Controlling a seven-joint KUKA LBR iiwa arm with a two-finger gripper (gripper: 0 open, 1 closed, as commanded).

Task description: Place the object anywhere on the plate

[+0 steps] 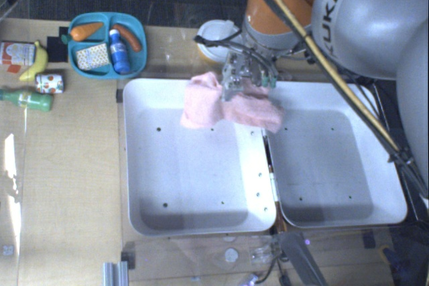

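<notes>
Gripper (236,85) clamps a pink cloth (228,108) draped over the bins' far divider; the trailing fabric could snag there and slip free.

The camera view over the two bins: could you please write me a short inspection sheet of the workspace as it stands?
Surface: two white bins side by side, left bin, right bin, on a wooden bench.
Job's things: pink cloth draped over the bins' shared far corner; white plate behind the bins.
Clutter: blue divided tray with toy foods, banana, small can, green bottle, small carton, all far left.
Grippers: gripper down at the cloth; grip cannot be judged.
Cables: yellow cable along the arm.
Surroundings: dark floor beyond the bench.
</notes>
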